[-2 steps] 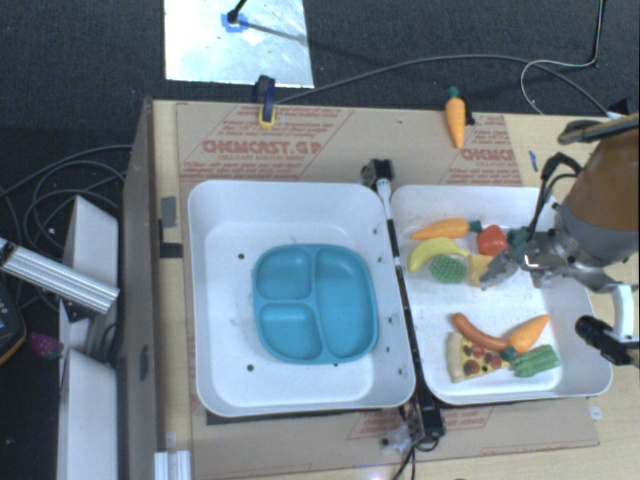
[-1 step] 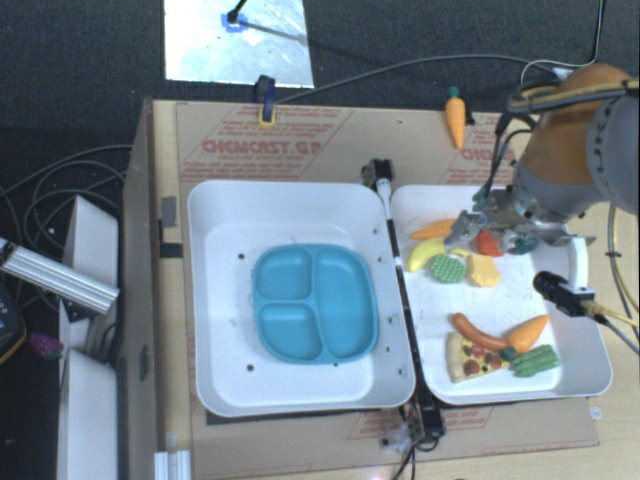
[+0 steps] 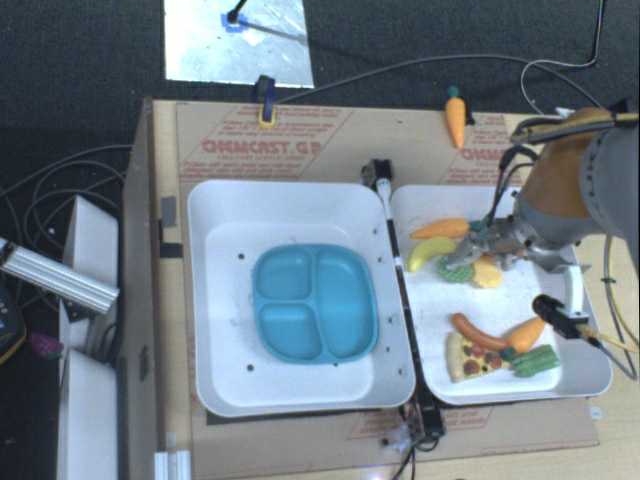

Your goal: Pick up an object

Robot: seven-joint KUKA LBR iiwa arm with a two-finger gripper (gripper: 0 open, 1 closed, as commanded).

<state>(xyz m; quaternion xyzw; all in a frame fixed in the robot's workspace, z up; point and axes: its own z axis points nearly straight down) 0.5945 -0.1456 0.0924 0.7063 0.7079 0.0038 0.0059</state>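
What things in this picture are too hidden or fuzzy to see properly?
- Gripper, camera view: too small and blurred over the toy food to tell whether it is open or shut.
- Green toy beneath it: partly covered by the gripper, shape unclear.
- Arm: cut off by the right edge.

The arm (image 3: 590,183) is cut off by the right edge of the picture. The tool (image 3: 462,258) is small and blurred against the toy food, so its fingers cannot be made out. It partly covers a green toy (image 3: 458,273), whose kind I cannot tell. The printed words on the tabletop (image 3: 300,133) are too faint to read completely. On the left, a dark device (image 3: 8,323) is cut by the edge.
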